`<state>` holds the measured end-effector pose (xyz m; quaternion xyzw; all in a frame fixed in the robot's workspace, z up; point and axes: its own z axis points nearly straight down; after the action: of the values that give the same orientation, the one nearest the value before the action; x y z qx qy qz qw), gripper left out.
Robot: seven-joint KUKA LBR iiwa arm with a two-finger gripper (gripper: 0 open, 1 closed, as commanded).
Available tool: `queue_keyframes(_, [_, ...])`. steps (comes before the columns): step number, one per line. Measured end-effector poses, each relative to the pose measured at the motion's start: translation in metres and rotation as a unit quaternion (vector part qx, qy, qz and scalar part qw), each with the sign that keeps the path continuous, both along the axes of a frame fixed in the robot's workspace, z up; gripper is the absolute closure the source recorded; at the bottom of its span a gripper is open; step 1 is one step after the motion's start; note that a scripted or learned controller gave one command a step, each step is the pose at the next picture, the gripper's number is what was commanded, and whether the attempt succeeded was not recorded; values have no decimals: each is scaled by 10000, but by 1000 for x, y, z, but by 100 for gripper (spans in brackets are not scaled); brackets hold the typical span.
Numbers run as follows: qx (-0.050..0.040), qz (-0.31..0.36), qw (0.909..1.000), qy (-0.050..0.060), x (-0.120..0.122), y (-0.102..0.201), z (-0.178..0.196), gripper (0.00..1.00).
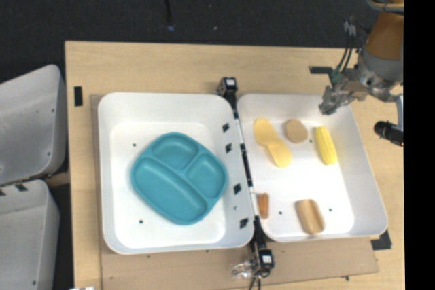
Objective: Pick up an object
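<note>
In the right bin (353, 214) lie a yellow peanut-shaped piece (272, 142), a small tan round piece (296, 130), a yellow corn cob (325, 145), a tan bread-like roll (310, 216) and a small orange piece (262, 205) by the left wall. My gripper (331, 102) hangs over the bin's far right corner, above and to the right of the tan round piece. It touches none of the objects.
The left bin (112, 227) holds a teal divided plate (179, 176). A row of black clips (239, 166) runs along the seam between the bins. The wooden bench (149, 68) extends behind both bins.
</note>
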<state>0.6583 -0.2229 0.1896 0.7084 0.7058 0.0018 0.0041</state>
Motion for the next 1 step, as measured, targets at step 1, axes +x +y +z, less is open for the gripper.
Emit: queue_keyframes(1, [2, 26, 10000, 8, 1, -2, 55, 100])
